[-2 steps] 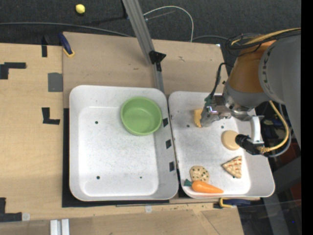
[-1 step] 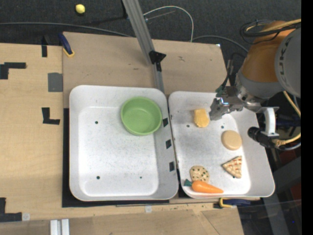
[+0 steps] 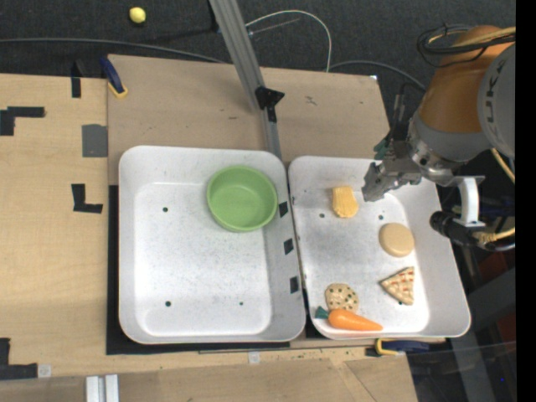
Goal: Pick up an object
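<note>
- Target: yellow block [image 3: 343,201], upper part of right bin [image 3: 444,249], nearest obj. to gripper [image 3: 374,187].
- Approach: centre over block, descend vert., straddle it; avoid nudging it twd bin wall.
- Gripper sits just right of block, none of bin's objs. in its grasp; open/closed state: cannot tell.
- Arm [image 3: 469,99] enters from right, wrist angled down-left over bin's top edge.

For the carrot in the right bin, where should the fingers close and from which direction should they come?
Grip the carrot across its thick orange middle, coming straight down. It lies flat along the right bin's near rim, green end beside the cookie, so the fingers should probably straddle its narrow width, away from that rim.
</note>
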Action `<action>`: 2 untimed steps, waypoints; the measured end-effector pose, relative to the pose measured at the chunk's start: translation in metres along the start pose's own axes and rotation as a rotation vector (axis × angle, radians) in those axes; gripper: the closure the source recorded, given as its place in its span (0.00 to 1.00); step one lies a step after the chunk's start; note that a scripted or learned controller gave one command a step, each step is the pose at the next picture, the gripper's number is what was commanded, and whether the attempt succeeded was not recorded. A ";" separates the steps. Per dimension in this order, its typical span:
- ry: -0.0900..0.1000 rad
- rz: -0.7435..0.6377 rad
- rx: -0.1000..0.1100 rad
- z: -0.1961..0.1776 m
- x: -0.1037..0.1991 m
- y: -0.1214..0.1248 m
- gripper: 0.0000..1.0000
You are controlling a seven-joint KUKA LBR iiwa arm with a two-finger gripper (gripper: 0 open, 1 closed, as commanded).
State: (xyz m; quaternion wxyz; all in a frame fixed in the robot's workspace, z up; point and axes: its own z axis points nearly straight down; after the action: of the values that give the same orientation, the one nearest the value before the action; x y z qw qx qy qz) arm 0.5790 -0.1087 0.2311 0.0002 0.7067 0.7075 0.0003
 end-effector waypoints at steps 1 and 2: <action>0.002 -0.006 0.003 0.000 0.062 -0.010 1.00; 0.002 -0.006 0.002 -0.009 0.115 -0.013 1.00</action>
State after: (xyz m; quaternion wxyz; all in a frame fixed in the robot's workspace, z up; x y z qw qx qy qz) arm 0.5659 0.0060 0.2399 -0.0010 0.7045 0.7097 0.0004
